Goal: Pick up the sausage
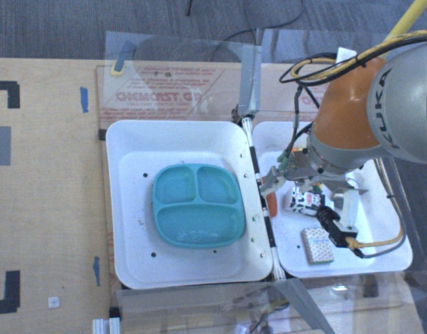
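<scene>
The sausage [272, 204] is a small reddish-orange piece lying at the left edge of the right bin [380, 256], close to the wall between the two bins. My gripper [272, 180] hangs just above its far end, under the orange-banded wrist that reaches in from the right. The gripper's tip seems to touch or nearly touch the sausage. Part of the sausage may be hidden beneath the gripper.
A teal divided plate [198, 205] sits in the left bin [129, 152]. In the right bin a small black, white and red packet [305, 200] lies just right of the sausage, and a beige speckled block [317, 245] lies nearer the front.
</scene>
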`<state>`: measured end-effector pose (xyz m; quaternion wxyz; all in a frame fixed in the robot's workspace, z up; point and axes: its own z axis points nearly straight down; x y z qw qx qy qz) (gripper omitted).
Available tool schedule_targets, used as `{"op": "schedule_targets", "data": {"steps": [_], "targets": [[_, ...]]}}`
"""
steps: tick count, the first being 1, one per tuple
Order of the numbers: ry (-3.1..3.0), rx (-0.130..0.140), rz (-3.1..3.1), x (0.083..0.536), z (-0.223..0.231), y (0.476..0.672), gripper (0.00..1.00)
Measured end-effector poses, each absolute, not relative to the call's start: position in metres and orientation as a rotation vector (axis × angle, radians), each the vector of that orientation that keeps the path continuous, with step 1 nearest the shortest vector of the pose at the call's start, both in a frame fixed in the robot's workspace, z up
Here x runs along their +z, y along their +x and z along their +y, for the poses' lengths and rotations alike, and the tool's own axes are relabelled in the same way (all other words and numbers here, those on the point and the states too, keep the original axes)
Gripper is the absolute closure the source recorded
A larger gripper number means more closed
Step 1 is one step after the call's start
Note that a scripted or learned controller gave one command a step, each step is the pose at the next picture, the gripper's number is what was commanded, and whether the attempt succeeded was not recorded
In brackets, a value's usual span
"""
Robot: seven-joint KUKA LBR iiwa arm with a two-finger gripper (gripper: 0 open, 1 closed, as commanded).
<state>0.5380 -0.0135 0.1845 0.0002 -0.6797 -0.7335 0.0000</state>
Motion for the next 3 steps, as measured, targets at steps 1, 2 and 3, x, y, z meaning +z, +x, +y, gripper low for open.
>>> {"op": "schedule_targets", "data": {"steps": [1, 2, 3], "targets": [[-2.195, -0.001, -2.25, 0.105, -0.093, 0.547, 0.0], [-2.262, 0.0, -2.18, 0.184, -0.025, 0.549, 0.0], [-2.256, 0.003, -2.183, 0.184, -0.024, 0.533, 0.0]]}}
